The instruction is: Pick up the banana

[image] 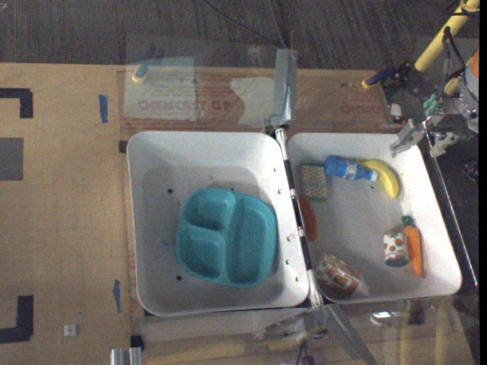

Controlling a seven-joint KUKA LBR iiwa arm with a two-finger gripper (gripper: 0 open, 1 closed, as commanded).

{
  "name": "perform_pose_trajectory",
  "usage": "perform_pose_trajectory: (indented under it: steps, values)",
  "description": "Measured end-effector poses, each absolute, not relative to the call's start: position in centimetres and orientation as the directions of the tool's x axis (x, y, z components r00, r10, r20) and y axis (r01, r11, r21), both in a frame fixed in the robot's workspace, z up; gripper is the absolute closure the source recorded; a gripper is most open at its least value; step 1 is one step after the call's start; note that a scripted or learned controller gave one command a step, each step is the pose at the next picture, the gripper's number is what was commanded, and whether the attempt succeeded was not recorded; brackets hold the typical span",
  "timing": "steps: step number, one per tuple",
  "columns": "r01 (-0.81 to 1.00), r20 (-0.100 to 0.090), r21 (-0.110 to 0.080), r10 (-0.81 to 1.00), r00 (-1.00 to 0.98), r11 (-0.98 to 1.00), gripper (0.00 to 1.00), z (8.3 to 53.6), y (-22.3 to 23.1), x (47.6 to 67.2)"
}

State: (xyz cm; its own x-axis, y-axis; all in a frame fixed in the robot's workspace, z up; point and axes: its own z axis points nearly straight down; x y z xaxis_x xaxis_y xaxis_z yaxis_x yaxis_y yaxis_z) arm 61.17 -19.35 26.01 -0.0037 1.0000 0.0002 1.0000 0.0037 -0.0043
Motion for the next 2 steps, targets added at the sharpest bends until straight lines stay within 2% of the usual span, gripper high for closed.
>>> perform_pose_trajectory:
  steps: [1, 2]
  values:
    - [0.981, 0.001, -0.003, 0.981, -0.192, 0.192, 0.0, 15.0, -20.9, 62.7]
    - [0.985, 0.003, 0.002, 0.985, -0.17, 0.17, 0.0, 9.4, -21.7, 64.4]
